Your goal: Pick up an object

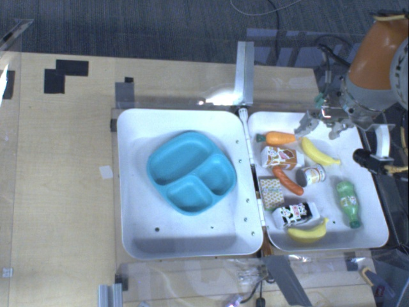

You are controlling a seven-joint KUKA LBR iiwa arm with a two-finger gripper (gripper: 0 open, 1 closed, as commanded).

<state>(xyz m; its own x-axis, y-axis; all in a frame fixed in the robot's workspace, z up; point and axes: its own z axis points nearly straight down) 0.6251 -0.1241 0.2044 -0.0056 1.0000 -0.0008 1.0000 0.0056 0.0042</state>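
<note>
The gripper (323, 125) hung open, holding nothing, above the top of the right bin (377, 232), just above a banana (319, 152) and beside a carrot (280, 138). The left bin (134, 235) held a blue tray (190, 171).

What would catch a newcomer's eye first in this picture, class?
The bright blue divided plate lying in the left bin stands out first. Next comes the right bin, crowded with toy food: two bananas, a carrot, a green bottle. The tool hovers over its far edge.
</note>
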